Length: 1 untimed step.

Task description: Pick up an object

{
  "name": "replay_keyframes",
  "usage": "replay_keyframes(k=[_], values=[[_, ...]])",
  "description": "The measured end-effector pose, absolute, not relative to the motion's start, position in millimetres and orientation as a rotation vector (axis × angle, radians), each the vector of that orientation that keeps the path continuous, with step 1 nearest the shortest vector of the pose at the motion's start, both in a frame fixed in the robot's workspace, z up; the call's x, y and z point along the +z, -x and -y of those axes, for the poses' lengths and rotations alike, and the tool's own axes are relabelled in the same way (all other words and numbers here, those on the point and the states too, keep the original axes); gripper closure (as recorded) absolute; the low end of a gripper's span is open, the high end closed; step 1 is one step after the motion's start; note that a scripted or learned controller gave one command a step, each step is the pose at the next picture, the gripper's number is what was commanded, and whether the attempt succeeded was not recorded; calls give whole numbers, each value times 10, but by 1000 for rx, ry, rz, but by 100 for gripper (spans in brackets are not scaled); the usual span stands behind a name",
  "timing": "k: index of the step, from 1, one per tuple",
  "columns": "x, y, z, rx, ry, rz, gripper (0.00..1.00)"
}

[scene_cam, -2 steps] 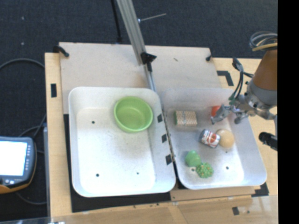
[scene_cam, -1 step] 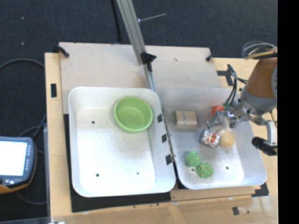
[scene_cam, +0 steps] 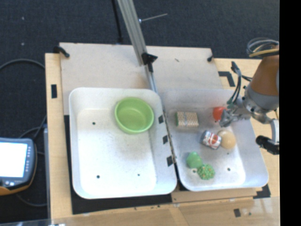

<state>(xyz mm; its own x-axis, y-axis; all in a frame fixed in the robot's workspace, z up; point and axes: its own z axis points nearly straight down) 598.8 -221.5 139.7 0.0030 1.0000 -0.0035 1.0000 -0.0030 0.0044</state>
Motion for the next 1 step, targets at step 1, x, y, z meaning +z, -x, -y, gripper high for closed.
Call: replay_keyframes(k=[1], values=[[1839, -6019, 2259, 5, -2218, -2216, 100]])
